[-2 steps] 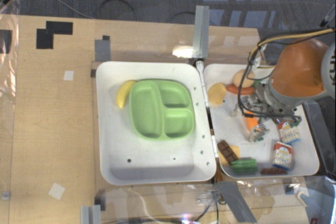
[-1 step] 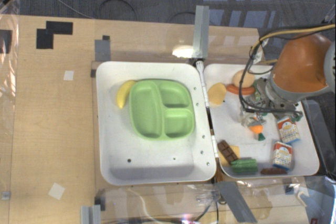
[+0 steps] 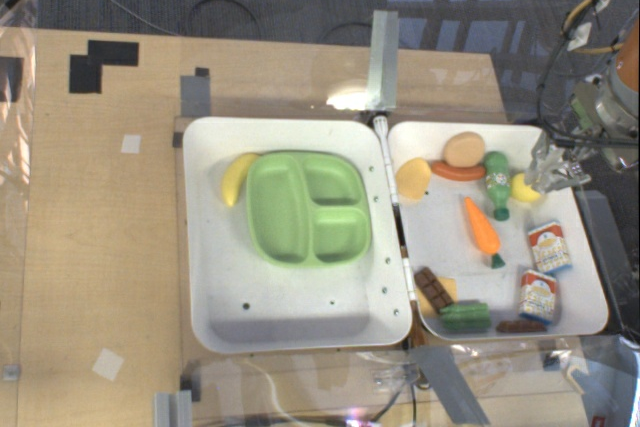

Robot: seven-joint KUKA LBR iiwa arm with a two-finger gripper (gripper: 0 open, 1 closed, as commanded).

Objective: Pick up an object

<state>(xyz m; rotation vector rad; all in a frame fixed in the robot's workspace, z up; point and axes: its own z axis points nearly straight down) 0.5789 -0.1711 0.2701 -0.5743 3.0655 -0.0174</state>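
On the wooden counter (image 3: 90,245) the left bin (image 3: 205,315) holds a green divided plate (image 3: 305,208) near its middle, with a yellow banana (image 3: 237,178) lying against the plate's left edge.

The right bin (image 3: 440,245) sits just beside it, the two rims touching. At its far left corner lies a yellow lemon-like fruit (image 3: 413,178). Right of that, a brown bun (image 3: 464,150) rests against a red sausage (image 3: 458,172). A green bottle (image 3: 497,183) stands or lies just right of them, and a small yellow object (image 3: 525,189) sits beside the bottle near the bin's right wall. An orange carrot (image 3: 482,229) lies slanted in the middle of the bin. Along the right side are two small cartons (image 3: 548,247), one nearer than the other (image 3: 537,296). On the near edge lie a brown chocolate bar (image 3: 430,289), a dark green vegetable (image 3: 465,315) and a small dark brown piece (image 3: 520,325).

The gripper (image 3: 556,171) hangs over the far right rim of the right bin, just beside the small yellow object; nothing can be seen between its fingers, and whether they are spread or closed cannot be told.
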